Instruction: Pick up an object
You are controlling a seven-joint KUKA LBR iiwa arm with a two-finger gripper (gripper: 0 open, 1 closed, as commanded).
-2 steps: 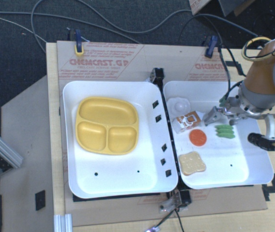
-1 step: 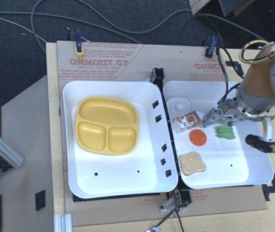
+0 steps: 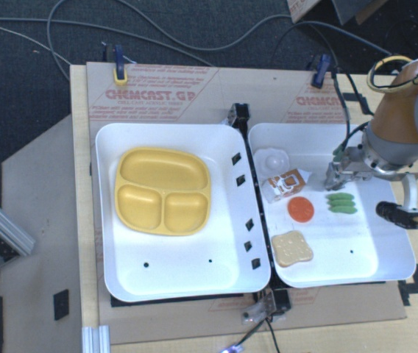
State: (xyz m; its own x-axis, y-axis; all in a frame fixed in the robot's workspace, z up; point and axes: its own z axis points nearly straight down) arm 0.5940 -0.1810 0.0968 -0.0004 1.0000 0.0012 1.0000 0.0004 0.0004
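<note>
Arm reached in from right w/ pincer (image 3: 339,176) low over right bin (image 3: 385,263), just above green pod (image 3: 342,203); finger state indiscernible.

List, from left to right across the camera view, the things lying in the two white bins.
Yellow divided tray → snack packet → red tomato slice → green pea pods. The toast and clear cup overlap the packet's span, so they are left out.

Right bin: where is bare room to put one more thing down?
In the right bin, bare floor lies in the front right corner, right of the bread and below the green pods. The back left is crowded: clear cup, packet, tomato, with the gripper close.
</note>
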